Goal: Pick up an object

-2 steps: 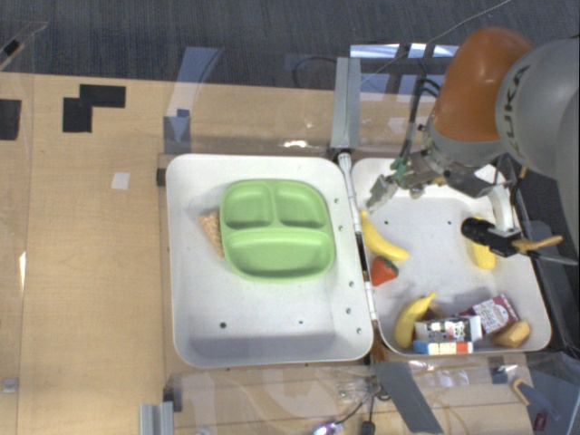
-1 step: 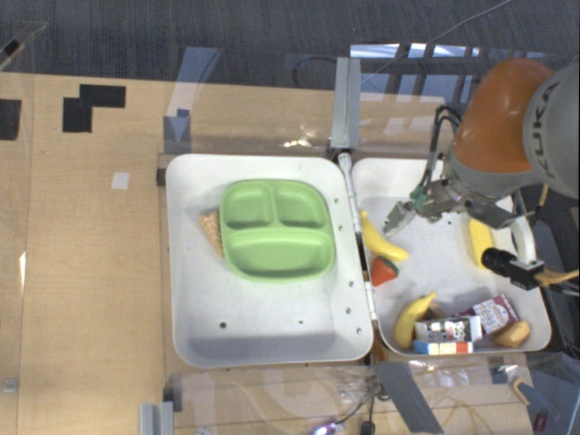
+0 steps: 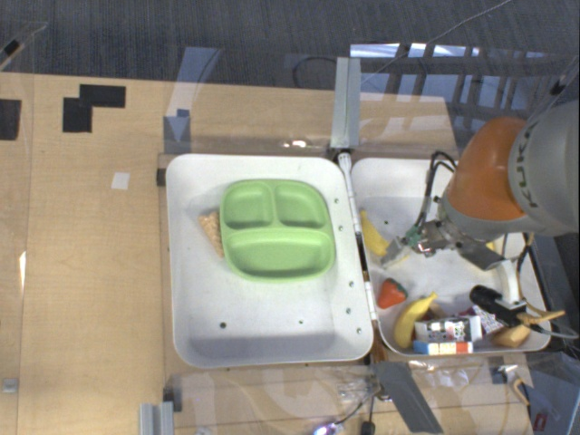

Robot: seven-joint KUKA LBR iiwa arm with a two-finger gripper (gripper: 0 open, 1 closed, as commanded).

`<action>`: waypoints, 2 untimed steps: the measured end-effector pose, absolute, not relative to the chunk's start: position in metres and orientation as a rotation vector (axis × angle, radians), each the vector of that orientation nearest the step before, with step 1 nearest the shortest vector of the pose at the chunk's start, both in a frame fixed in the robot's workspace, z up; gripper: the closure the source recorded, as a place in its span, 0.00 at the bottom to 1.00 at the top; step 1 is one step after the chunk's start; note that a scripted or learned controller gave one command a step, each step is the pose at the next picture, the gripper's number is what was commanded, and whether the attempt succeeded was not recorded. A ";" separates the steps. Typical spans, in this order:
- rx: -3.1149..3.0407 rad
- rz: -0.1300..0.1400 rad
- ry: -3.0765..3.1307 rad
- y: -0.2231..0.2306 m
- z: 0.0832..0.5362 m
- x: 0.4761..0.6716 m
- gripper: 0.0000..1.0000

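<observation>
With its jaws' spread impossible to tell, the grey two-finger gripper (image 3: 399, 248) hangs in the right white bin (image 3: 391, 186) near a yellow wedge-shaped object (image 3: 371, 235), risking a glancing miss against the bin's left wall.

green plate (image 3: 275, 228) filling left bin's middle, bare floor in front, right bin (image 3: 391, 199) crowded along its near edge

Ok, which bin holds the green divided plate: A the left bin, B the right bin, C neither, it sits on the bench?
A: the green divided plate lies inside the left bin, while the banana is in the right bin.
</observation>
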State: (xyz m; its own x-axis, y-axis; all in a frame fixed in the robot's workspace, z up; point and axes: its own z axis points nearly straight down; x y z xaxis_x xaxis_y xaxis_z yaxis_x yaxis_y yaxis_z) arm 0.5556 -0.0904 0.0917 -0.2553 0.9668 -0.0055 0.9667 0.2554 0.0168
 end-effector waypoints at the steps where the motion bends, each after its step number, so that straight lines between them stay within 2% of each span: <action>1: 2.002 0.014 2.405 -0.099 0.091 0.605 0.00; 2: 1.996 0.023 2.407 -0.097 0.103 0.607 1.00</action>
State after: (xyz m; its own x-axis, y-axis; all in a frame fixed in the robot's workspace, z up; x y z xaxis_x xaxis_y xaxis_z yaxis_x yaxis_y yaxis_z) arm 0.6067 -0.0967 0.1029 -0.1851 0.9827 -0.0018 0.9825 0.1851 0.0204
